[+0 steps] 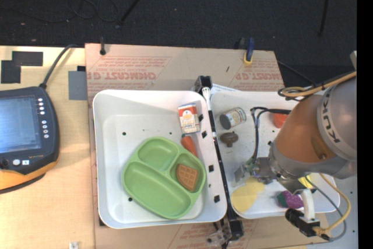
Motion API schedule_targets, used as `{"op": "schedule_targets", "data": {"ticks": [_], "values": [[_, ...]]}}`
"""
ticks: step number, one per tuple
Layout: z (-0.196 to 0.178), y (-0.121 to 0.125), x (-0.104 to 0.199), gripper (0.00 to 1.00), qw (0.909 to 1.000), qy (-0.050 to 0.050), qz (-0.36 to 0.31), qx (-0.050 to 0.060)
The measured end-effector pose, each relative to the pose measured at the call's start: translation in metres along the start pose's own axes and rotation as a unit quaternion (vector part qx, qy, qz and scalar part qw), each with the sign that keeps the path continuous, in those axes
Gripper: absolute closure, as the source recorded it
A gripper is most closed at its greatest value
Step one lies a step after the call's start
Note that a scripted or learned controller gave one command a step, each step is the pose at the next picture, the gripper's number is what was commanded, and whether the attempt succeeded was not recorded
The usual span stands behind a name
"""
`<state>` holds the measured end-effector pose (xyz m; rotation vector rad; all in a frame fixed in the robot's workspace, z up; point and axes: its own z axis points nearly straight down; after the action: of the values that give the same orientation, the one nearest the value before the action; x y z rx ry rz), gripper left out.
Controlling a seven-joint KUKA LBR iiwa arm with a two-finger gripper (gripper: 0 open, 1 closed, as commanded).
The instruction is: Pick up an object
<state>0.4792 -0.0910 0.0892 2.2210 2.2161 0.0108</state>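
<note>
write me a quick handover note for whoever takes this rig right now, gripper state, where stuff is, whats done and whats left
Gripper: arm is low over the right bin; its body hides the fingers, so grip unknown.
Right bin: small can, dark brown lump, yellow piece, purple item, orange item partly behind the arm.
Left bin: green divided plate with a waffle in its right compartment, small carton, orange-red piece by the divider.
Done: no pick confirmed.
Left: grasp one object and lift it.
</note>
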Motion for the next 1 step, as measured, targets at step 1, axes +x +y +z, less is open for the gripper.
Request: {"op": "schedule_targets", "data": {"ticks": [1], "values": [[-0.1012, 0.0046, 0.0703, 0.00, 1.0000, 0.000, -0.004, 0.002]]}}
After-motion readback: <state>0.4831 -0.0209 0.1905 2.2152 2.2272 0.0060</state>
